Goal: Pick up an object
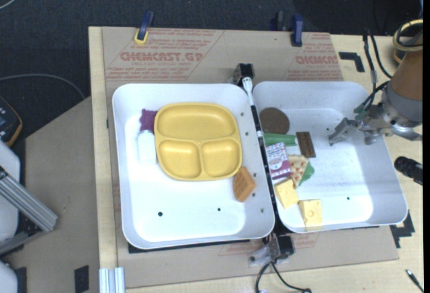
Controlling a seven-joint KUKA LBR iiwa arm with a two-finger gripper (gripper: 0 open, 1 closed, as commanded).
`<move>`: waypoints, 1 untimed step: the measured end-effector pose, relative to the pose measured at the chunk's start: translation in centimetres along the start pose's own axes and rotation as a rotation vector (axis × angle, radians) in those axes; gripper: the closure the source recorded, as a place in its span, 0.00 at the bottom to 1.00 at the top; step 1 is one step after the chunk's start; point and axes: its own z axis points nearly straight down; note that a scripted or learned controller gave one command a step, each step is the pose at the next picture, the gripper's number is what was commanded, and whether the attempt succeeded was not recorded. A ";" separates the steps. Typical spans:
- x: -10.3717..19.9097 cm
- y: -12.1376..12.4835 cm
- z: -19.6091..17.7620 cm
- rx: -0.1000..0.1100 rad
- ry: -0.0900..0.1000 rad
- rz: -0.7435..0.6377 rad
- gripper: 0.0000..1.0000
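Observation:
My gripper (353, 136) hangs over the right side of the right bin (376, 211). Its two fingers stand apart, open, with bare white bin floor below them and nothing between them. To its left lie a dark chocolate bar (306, 144), a round brown cookie (274, 121), a green packet (279, 140), a pizza slice (297, 168) and two yellow cheese pieces (285, 194) (310, 211). The chocolate bar is the closest item, a short gap from the left finger.
The left bin (195, 224) holds a yellow divided plate (198, 140), a purple and white bottle (146, 134) against its left side, and a tan waffle piece (244, 185). The bins' shared wall (259, 150) runs between them. Cables lie at the right.

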 end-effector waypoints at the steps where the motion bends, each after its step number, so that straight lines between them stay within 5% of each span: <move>1: 0.2 0.0 4.4 -0.001 0.003 -0.001 0.00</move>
